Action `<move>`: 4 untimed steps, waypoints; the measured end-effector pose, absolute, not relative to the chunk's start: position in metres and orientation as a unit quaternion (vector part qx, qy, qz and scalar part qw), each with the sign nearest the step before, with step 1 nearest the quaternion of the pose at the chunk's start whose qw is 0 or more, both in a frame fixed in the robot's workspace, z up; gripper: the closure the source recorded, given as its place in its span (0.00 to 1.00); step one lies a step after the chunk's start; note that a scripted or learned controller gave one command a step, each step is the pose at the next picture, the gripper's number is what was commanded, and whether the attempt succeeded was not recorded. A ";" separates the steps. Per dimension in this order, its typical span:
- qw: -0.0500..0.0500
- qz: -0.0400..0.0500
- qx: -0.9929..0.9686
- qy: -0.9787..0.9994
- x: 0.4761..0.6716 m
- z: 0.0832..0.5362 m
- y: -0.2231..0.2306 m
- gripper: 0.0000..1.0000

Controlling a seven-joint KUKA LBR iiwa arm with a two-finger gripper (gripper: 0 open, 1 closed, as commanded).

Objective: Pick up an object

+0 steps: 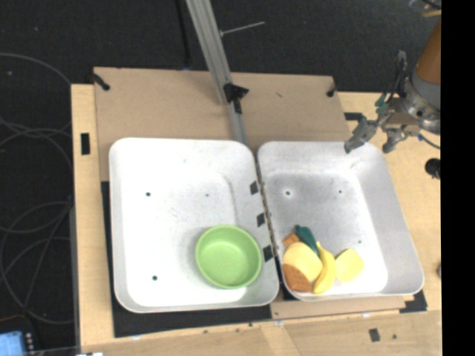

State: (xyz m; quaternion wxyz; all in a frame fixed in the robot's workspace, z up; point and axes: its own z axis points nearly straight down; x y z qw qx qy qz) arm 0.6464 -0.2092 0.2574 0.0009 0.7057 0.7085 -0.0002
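Yellow rounded objects (319, 265) (smooth, plastic-looking) heap in right bin (371, 199); gripper (375, 136) fingers spread, holding nothing.

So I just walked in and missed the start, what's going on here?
A robot arm is set to pick up an object from two white bins. Its end effector hangs over the far right corner of the right bin, with nothing between its fingers. A green bowl sits in the left bin; a cluster of yellow and brown toy food lies along the right bin's near edge.
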 end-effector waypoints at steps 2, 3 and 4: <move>0.001 -0.002 0.705 0.709 0.648 0.217 -0.209 0.00; -0.001 -0.002 0.705 0.710 0.645 0.159 -0.202 0.00; 0.000 -0.002 0.706 0.709 0.644 0.106 -0.203 0.00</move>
